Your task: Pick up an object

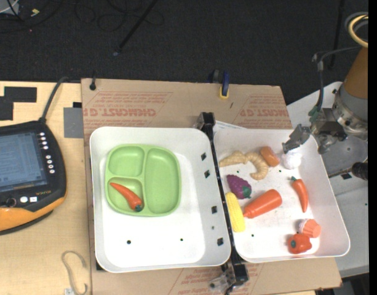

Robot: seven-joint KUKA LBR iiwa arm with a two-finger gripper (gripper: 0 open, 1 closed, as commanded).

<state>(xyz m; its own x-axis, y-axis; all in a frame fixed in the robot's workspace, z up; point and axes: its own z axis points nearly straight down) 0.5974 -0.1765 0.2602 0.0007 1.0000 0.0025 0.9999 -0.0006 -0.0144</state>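
Two shallow white plastic bins are seen side by side on a cardboard-covered worktop (176, 103). The right bin (336, 226) is taken as the landmark. The grey arm with its two-finger gripper (297, 141) is seen at that bin's upper right corner, low over the rim. A small white rounded object (292, 159) lies just below the fingers, touching or nearly touching them; whether it is held between them cannot be told, and the spread of the fingers cannot be told either.

Inside the right bin, a pale curved toy croissant (250, 161) and a small orange piece (269, 157) are found near the top. A purple toy grape bunch (238, 185) lies left of centre, a large orange toy carrot (262, 203) at the centre, and a yellow toy corn cob (235, 212) along the left wall. A small orange-red toy chilli (301, 193) lies toward the right, and a red-orange toy tomato (301, 243) near the lower right corner.

The left bin (114, 244) adjoins the right bin and holds a green divided plastic plate (160, 177), in one compartment of which a red toy pepper (126, 195) rests. A black and orange control pendant (22, 177) lies far left of the right bin.
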